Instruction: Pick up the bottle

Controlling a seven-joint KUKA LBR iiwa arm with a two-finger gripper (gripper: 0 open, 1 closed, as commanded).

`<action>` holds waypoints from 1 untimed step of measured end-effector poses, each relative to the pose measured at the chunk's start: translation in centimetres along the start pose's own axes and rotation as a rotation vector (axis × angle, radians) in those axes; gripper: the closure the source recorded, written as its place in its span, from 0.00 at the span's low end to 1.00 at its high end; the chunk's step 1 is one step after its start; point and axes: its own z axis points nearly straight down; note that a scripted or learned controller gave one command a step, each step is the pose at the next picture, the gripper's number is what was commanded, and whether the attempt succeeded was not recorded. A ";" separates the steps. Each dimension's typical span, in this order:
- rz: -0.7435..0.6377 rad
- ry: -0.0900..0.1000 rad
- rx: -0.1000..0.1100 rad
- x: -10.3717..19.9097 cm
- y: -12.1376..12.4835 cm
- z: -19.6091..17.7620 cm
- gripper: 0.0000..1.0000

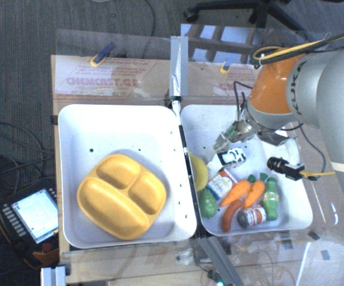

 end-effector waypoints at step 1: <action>0.056 0.004 0.016 4.2 7.2 -8.1 1.00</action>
